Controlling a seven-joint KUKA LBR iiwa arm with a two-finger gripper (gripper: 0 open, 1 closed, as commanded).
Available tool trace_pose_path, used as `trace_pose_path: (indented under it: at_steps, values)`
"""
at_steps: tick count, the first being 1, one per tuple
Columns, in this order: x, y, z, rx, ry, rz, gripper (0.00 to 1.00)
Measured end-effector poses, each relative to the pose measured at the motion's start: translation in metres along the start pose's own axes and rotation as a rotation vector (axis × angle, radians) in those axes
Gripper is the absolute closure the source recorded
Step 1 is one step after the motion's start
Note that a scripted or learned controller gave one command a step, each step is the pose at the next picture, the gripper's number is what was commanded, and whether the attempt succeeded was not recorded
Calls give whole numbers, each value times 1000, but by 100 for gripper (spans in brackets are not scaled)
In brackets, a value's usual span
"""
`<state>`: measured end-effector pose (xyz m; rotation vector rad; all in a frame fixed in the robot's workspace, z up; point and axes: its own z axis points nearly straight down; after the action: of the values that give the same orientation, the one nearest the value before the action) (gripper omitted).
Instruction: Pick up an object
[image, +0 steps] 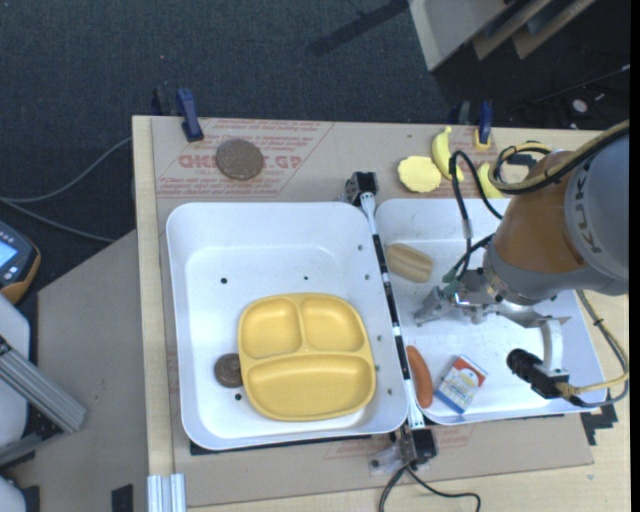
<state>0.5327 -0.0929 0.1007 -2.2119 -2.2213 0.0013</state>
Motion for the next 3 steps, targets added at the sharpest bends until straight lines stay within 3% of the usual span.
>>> trace_pose_path:
  at_steps: [1, 2, 3]
  values:
    - [-29, -57, 18, 3, -2, 9, 0]
    - [-28, -53, 6, -7, -5, 6, 100]
    - [-101, -13, -137, -25, -15, 8, 100]
